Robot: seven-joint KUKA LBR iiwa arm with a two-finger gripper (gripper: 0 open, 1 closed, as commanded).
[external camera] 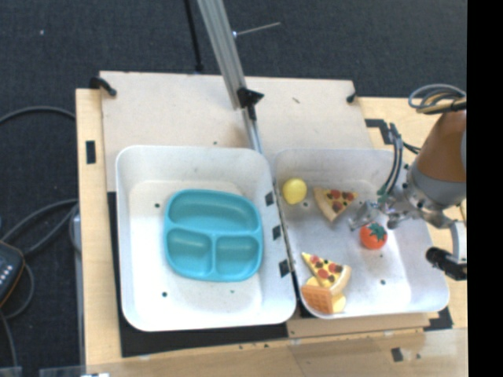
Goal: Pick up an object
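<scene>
Camera view is showing the grey arm (442, 159) with its orange band reaching in from the right and leaning over the right bin (409, 289). Its gripper (374, 217) is hanging low over the bin floor, and the fingers are spreading apart, one toward a pizza slice and one toward the bin's right wall, with nothing sitting between them. Just below the fingertips, a red tomato toy (373, 236) with a green top is lying on the bin floor, very near the fingertips, though whether they are touching it is hard to tell. Just to the left of the gripper, a pizza slice (334, 202) is lying flat. Farther left, beyond that slice, a yellow ball (295, 191) is resting close to the bin's left wall. Below and to the left of the gripper, a second pizza slice (326, 281) is sitting against the bin's near rim. Well away to the left of the gripper, a blue divided tray (212, 234) is lying in the left bin (141, 289).
</scene>
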